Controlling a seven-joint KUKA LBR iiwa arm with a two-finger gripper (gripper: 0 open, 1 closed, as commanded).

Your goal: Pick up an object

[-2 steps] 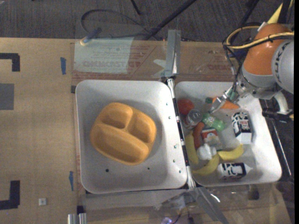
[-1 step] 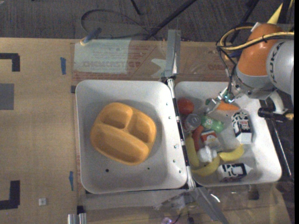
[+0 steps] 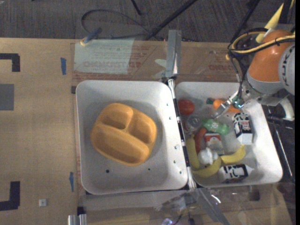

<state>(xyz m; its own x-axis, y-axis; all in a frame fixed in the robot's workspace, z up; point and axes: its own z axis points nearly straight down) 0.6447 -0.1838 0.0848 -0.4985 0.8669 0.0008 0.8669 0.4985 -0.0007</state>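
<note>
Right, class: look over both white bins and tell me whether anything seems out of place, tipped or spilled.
Nothing looks spilled or damaged. The orange sectioned plastic tray lies alone in the left bin, turned askew to its walls. The right bin holds toy food jumbled together, including a yellow banana and red tomato.

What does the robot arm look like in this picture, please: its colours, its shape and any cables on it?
The arm is grey and rounded, with a broad glossy orange band above the wrist. Yellow and black cables loop beside it. The gripper is small, thin and metallic, with a spot of teal at its base. Part of a dark marking shows on the grey shell, too cropped to read.
</note>
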